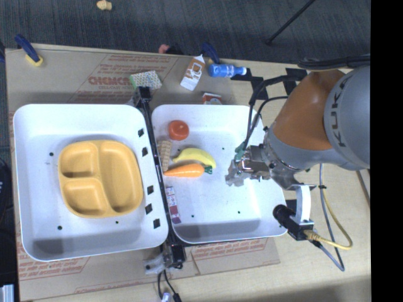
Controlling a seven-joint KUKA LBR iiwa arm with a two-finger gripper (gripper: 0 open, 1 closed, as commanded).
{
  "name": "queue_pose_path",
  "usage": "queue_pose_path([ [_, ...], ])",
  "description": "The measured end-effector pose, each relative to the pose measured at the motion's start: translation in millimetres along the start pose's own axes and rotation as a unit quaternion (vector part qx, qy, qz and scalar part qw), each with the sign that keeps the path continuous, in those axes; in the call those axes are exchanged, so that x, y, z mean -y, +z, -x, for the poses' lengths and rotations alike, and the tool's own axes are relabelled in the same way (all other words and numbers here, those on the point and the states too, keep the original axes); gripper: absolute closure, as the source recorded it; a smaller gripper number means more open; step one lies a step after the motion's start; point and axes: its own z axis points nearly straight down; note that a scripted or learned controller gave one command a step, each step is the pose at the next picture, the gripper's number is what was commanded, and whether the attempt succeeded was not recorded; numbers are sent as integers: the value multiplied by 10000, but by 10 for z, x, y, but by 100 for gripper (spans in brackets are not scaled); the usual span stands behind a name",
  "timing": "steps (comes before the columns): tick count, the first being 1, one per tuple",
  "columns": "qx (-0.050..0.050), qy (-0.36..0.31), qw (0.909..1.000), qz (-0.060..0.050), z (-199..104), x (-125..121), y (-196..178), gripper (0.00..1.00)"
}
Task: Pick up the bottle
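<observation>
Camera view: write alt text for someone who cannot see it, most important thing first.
A grey and orange robot arm reaches from the right, its gripper low over the right white bin, beside a banana, carrot and tomato. A blue bottle lies on the cardboard beyond the bins. The left bin holds a yellow divided plate.

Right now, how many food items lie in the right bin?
4, in the right bin near its left wall: a tomato at the top, a cone beside the divider, a banana and a carrot below it. The gripper may hide more.
</observation>
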Motion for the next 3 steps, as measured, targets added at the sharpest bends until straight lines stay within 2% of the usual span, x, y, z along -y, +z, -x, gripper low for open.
queue_pose_path([
  [1, -9, 551, 9985, -26, 370, -34, 272, 100],
  [2, -17, -314, 9995, -27, 173, -14, 234, 100],
  [3, -4, 493, 9988, -12, 723, -76, 87, 100],
])
